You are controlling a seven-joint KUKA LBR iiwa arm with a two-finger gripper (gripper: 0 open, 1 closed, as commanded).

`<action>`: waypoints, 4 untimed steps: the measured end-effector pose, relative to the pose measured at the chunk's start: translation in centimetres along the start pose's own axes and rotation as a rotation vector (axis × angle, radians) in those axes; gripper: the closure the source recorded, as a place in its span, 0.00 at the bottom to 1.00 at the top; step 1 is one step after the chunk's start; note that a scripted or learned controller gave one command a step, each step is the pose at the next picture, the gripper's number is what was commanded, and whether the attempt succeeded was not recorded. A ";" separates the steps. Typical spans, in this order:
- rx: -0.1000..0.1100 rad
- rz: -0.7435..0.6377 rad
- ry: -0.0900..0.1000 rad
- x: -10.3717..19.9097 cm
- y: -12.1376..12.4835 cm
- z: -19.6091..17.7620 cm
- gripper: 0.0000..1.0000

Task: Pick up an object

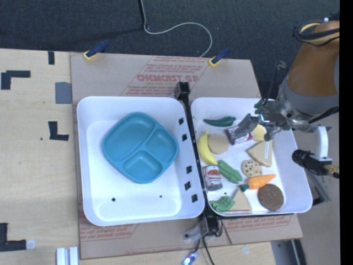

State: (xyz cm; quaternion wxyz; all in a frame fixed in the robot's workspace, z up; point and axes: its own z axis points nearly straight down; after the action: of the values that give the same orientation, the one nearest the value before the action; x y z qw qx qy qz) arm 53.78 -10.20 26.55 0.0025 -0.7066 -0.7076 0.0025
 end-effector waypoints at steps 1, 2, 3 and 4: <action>0.007 -0.002 0.001 0.1 0.1 -0.6 1.00; 0.005 -0.005 0.002 5.2 4.4 6.9 1.00; 0.004 -0.006 0.002 11.9 3.5 8.6 1.00; 0.009 -0.003 0.000 11.5 3.5 7.9 1.00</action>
State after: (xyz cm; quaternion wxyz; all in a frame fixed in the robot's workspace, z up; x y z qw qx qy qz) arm 57.21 1.29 18.60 0.0054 -0.7057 -0.7085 0.0057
